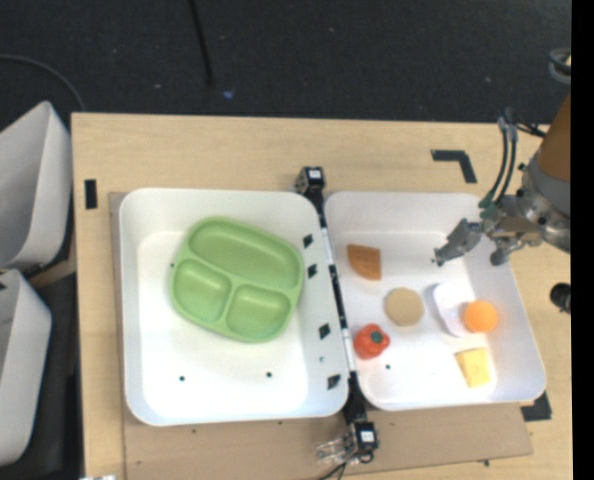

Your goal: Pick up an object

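The tool point(474, 245) hangs over the upper right part of the right white bin point(407, 396), its two fingers spread apart and pinching nothing. Below it, in this bin, lie a small white cup point(446, 306) touching an orange ball point(481, 316), a round tan disc point(404, 306), a brown bread-like piece point(365, 261), a red tomato-like toy point(372, 341) and a yellow block point(474, 366). The left white bin point(147, 388) holds a green plastic divided plate point(236, 279).

The green plate point(237, 280) looks like smooth, shiny plastic. Both bins point(157, 368) look smooth and white. The bench point(227, 153) looks like pale, dull wood.
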